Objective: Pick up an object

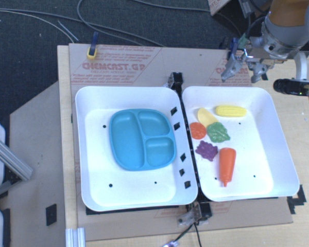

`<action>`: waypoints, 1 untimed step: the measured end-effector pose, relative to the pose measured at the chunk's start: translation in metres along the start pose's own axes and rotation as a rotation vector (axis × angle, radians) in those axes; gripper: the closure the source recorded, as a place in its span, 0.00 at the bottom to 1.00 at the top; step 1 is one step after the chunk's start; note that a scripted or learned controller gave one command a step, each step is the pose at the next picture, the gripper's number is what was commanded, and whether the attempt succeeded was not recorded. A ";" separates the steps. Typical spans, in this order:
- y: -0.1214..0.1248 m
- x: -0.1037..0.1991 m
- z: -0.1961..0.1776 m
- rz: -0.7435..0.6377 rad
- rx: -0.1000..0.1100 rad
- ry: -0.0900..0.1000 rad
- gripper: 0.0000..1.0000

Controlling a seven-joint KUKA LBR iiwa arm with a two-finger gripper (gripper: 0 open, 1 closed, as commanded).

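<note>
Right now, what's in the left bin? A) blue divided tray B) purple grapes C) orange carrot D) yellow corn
A: the blue divided tray lies alone in the left bin, while the carrot, corn and grapes all lie in the right bin.

Grey arm with orange band at upper right, jaws (243,74) parted, pointing down

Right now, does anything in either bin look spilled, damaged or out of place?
Nothing stands out. The blue divided plate lies flat in the left bin; the toy foods, including the carrot and corn, lie intact in the right bin.
</note>
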State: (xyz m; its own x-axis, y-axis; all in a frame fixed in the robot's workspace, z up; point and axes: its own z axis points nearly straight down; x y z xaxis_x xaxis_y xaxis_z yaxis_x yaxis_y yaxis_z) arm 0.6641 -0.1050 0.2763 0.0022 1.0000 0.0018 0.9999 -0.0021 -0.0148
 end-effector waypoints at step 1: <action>0.002 0.000 -0.009 -0.002 -0.014 -0.002 0.00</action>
State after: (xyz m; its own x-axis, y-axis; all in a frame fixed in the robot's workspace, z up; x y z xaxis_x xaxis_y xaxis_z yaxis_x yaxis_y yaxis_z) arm 0.6658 -0.1048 0.2851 -0.0003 1.0000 0.0001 1.0000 0.0003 -0.0010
